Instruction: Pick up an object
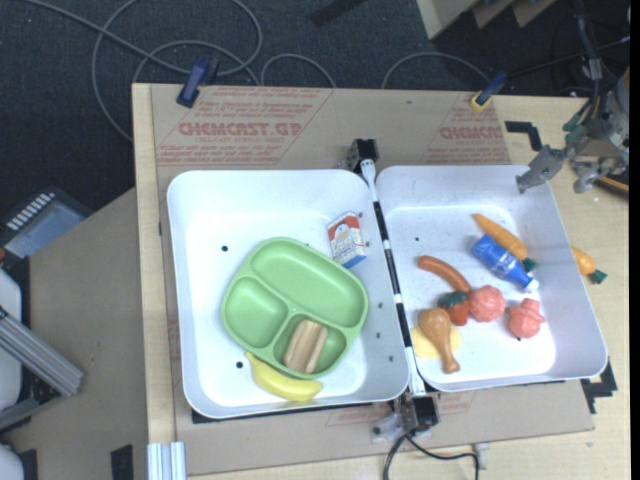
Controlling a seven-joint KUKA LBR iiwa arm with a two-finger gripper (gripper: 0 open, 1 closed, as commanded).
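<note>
White plastic, two shallow bins side by side on a brown board: left bin (190,208) and right bin (570,353), joined along a black hinge line. Nearest in the left bin, one yellow banana (283,381), tucked against the front edge of one green divided plate (260,298); in the plate's front compartment, one hot dog in a bun (305,346); other two compartments bare. Farther back, just beyond the plate's far rim, one small red-and-white carton (346,239), close to the dividing wall. In the right bin, nearest, one tan drumstick (439,335) lying across a yellow piece; beside it one small red tomato (459,310), touching one pink round piece (487,303); to the right, one pink strawberry-like piece (525,318). Behind these, one reddish sausage (441,270), then one blue bottle (501,260) lying tilted, and touching its far side one orange carrot (498,234). Outside the right wall, on the board, a second small carrot (585,262). Farthest, at the far right corner beyond the right bin, gripper (535,173) hanging above the board's edge, clear of every object; fingers too small and blurred to judge, cannot tell whether apart or together; nothing seen between them. All pickable pieces resting in the bins, well apart from the gripper
</note>
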